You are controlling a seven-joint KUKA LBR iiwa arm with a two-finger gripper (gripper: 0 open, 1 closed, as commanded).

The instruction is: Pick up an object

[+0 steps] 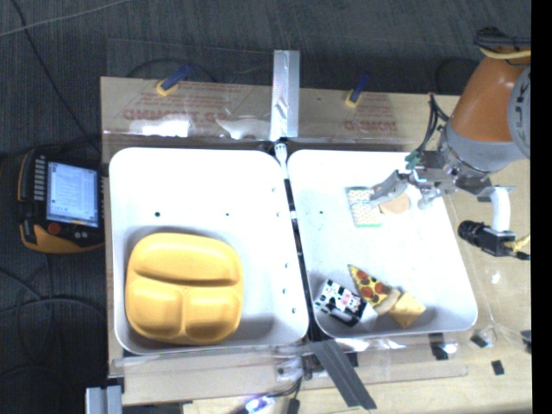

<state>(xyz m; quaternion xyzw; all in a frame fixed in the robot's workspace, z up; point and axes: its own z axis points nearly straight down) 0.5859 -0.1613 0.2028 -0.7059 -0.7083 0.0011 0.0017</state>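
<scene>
A flat green-patterned card (364, 206) lies in the right bin (431, 257); the gripper (392, 194), fingers apart, hovers just beside it.

Grey KUKA arm (496, 102) with an orange band and a small metal gripper (390, 193).

The arm's visible body is a rounded orange shell above a paler grey wrist section with a light grey curved casing beside it. Thin dark cables loop along the wrist's side. Below the wrist sits a cluster of silvery metal parts with dark joints and a touch of teal, narrowing into slim grey fingers; finer markings are too blurred to read.
</scene>
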